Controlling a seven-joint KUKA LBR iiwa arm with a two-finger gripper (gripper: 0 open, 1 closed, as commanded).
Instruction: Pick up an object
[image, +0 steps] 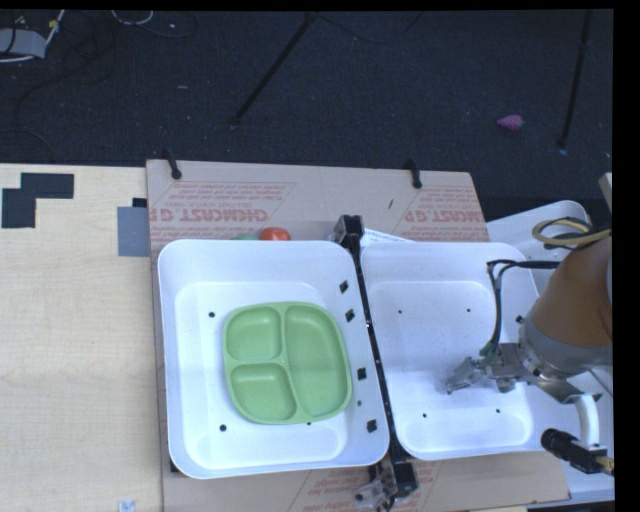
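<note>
Pincer (462, 381) low over right bin (440, 300) floor, reaching in from the right; finger spread too small and blurred to tell. Nothing visible between the tips. Green divided plate (287, 361) well left of pincer, flat in left bin (190, 300). Red-orange object (274, 235) far up-left, half hidden behind that bin's rim.

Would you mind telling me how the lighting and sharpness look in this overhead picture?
In the camera view, the white bins are bright, nearly washed out; the green plate is evenly lit and fairly sharp; the gripper looks soft and smeared; the floor beyond the bench is dark.
</note>
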